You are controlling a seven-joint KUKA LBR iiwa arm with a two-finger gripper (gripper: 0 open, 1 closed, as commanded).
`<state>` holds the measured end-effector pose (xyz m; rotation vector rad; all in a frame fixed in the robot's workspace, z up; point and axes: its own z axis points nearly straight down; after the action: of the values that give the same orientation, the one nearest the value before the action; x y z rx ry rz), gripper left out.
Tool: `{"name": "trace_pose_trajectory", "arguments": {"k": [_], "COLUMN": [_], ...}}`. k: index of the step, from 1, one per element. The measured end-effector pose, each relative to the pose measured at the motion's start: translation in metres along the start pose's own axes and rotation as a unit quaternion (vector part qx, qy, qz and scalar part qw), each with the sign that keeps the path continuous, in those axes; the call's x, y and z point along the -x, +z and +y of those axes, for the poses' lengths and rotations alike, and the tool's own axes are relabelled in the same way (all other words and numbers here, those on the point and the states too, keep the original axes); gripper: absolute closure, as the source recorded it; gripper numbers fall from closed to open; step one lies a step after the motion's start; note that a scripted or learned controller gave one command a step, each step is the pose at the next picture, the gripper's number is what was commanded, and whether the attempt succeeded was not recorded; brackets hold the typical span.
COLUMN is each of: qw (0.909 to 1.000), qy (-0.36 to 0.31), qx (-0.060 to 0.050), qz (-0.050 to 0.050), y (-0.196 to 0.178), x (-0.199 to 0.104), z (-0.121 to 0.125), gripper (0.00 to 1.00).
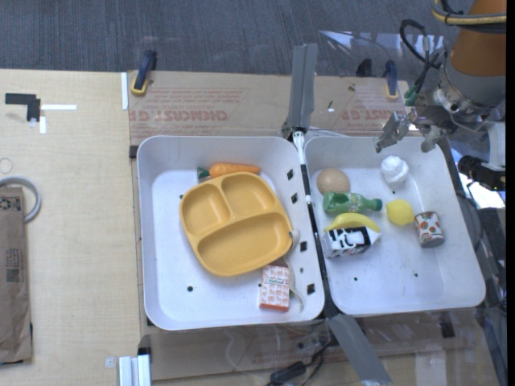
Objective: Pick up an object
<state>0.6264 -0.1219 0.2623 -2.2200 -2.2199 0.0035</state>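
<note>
claw (pixel 410 132) of mine hangs open and holding nothing over the far rim of the right bin (pixel 475 292), so the pick is not yet made. nearest below it sits a white object (pixel 393 168), with a lemon (pixel 399 211) and small can (pixel 430 229) further toward the near side. my wrist above is cut off by the frame, and what the white object is stays hard to tell.

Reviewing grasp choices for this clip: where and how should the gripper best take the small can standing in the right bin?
Probably across the can's round side wall near its top, coming straight down from above. It stands roughly upright and apart from the lemon and the right bin's wall, so fingers likely fit on both sides. The gripper hovers over the bin's far edge.
</note>
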Motion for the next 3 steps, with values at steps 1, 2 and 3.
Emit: {"name": "trace_pose_trajectory", "arguments": {"k": [1, 2, 3], "qw": [0.9986, 0.9992, 0.9928], "qy": [0.054, 0.040, -0.120], "qx": [-0.001, 0.000, 0.001], "qz": [0.000, 0.000, 0.000], "y": [0.121, 0.121, 0.008], "x": [0.029, 0.064, 0.051], "z": [-0.049, -0.084, -0.081], "gripper": [0.00, 0.00, 0.00]}}
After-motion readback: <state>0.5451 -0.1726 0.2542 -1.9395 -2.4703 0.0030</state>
